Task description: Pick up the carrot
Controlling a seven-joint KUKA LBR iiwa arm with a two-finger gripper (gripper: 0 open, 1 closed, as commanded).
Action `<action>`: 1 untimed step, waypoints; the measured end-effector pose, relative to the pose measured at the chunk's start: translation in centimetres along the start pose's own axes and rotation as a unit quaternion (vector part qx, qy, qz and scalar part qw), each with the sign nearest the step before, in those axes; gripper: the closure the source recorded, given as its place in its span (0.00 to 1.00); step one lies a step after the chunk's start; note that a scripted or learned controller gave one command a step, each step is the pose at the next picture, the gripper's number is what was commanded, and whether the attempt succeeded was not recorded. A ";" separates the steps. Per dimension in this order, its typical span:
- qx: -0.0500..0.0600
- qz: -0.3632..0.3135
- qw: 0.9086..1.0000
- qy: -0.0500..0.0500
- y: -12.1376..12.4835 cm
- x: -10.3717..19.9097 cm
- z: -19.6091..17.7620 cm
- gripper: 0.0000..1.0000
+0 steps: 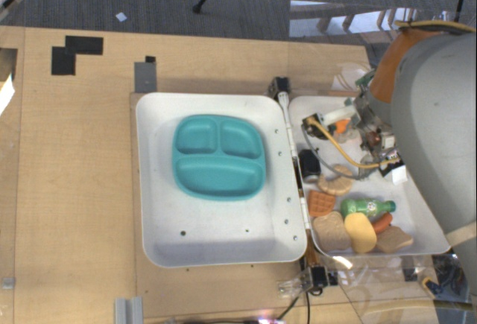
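Down in the right bin (428, 229), the carrot (381, 223) lies just beside the green bottle (367, 206), its orange tip poking out between the bottle, a yellow piece (360, 232) and a tan piece (393, 240). Well up the bin from that bottle, the gripper (370, 138) hangs among its cables (whether it is open or closed cannot be told). Nothing of the carrot is near it. The grey arm (436, 129) bulks in over the bin's far side, orange band uppermost. A teal divided plate (219, 156) sits in the left bin (216, 240).
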State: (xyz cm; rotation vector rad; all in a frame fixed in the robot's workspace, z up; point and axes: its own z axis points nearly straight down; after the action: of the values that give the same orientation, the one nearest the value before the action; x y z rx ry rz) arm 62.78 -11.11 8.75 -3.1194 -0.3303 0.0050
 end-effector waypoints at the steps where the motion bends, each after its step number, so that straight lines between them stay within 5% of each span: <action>1: -0.003 0.001 1.000 -0.003 -1.1 0.4 0.0 0.00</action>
State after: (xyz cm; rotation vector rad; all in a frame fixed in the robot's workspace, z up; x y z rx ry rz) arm 62.92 -10.01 8.77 -3.1259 -0.3286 0.0146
